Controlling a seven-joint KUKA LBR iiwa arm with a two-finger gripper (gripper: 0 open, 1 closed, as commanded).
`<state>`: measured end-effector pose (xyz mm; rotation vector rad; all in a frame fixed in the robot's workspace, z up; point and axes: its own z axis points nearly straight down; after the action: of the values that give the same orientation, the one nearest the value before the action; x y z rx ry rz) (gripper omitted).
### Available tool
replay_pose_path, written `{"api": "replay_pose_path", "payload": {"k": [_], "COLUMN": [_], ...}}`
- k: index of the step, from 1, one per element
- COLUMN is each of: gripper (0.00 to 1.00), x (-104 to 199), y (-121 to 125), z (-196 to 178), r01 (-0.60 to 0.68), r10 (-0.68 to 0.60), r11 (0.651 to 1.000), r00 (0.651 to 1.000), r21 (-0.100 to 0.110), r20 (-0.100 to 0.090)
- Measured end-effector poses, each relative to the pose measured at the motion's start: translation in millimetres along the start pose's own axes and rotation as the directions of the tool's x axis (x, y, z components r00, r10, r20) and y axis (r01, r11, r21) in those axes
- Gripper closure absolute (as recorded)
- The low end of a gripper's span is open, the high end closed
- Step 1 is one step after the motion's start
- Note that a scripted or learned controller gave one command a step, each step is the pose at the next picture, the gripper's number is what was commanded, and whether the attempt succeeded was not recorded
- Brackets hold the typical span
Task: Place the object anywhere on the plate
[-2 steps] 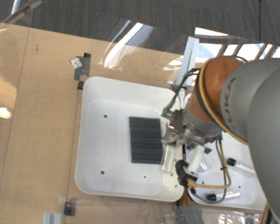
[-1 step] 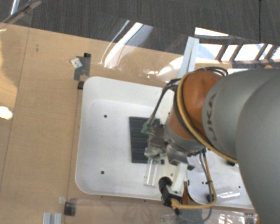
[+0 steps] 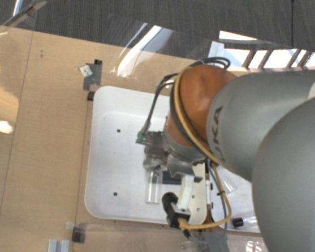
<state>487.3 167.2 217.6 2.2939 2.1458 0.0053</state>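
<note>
- The grey KUKA arm [image 3: 280, 143] reaches in from the right and covers much of the bench, its orange band [image 3: 201, 96] over the bin.
- The wooden bench [image 3: 34, 153] carries a shallow white bin [image 3: 107, 162] with rounded corners.
- The gripper [image 3: 154, 186] hangs low over the bin's middle, pointing down; whether it is apart or together cannot be told.
- No plate or task object can be made out; the arm hides the bin's right part.
</note>
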Motion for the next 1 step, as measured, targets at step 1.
{"api": "replay_pose_path", "payload": {"k": [1], "gripper": [1.0], "x": [64.3], "y": [29.7], "z": [25.4], "r01": [-0.047], "r10": [0.047], "r11": [0.999], "r00": [0.999], "r21": [0.001], "r20": [0.001]}}
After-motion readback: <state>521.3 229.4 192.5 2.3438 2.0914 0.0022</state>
